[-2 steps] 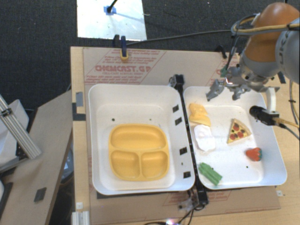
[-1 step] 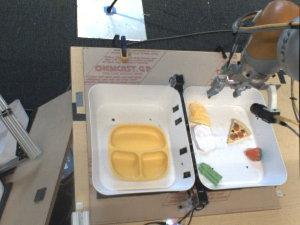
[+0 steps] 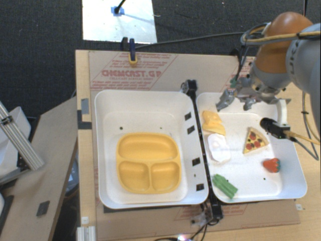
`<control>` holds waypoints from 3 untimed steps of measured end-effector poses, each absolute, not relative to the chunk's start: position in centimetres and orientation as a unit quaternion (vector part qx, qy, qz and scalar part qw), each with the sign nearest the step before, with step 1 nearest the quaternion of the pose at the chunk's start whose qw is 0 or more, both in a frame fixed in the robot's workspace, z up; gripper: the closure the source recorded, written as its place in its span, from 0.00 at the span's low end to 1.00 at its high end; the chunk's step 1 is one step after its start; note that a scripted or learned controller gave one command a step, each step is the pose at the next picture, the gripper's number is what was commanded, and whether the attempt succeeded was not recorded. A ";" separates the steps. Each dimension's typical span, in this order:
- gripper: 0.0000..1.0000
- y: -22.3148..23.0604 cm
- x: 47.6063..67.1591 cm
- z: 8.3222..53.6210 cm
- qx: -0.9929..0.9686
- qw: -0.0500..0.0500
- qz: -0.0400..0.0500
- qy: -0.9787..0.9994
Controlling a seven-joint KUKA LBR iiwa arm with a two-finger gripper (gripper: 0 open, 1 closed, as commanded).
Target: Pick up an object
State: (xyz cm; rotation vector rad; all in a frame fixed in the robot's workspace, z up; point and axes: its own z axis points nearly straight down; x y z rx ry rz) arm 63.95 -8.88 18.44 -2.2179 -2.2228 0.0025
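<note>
1 hand (image 3: 234, 101) hangs over the right bin's (image 3: 291, 185) far edge.

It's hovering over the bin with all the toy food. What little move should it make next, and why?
Probably a short move down and toward the yellow piece. The gripper hangs near the right bin's far edge with nothing between its jaws, and that piece lies closest, just below it in the picture. The pizza slice, the tomato and the green piece lie farther off.

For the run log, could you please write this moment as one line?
tool: above right bin far edge, nothing between fingers | right bin: pizza slice, strawberry, green piece | left bin: yellow tray
</note>
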 end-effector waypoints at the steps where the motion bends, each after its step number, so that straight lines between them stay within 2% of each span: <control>1: 0.00 -9.8 64.3 13.4 -0.707 0.001 0.001 -0.707; 2: 0.00 -10.0 64.9 9.1 -0.707 -0.007 -0.005 -0.707; 3: 1.00 -10.0 65.0 10.3 -0.707 -0.010 -0.006 -0.707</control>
